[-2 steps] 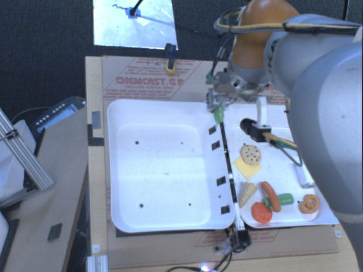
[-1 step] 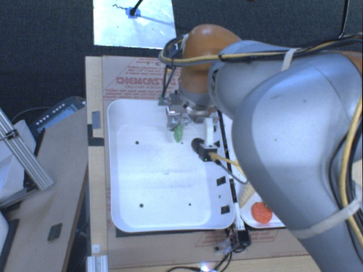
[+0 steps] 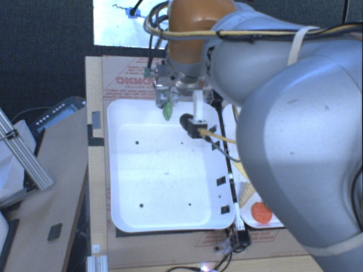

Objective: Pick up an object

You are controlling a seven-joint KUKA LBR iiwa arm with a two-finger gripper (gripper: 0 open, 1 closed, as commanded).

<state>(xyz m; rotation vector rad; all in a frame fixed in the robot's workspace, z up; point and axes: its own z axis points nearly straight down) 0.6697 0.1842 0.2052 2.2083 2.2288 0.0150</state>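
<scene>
Two shallow white bins are set side by side on the bench, the left bin point(image 3: 164, 208) lying bare of loose items. At twelve o'clock over its far rim, the gripper point(image 3: 180, 107) is seen clamped on a small green object point(image 3: 168, 112). An orange-red object point(image 3: 261, 212) is seen in the right bin point(image 3: 266, 224) at four o'clock.

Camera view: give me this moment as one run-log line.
arm: over left bin far edge | gripper: green object at its tip, grasp unclear | right bin: orange-red object, arm covers most
</scene>
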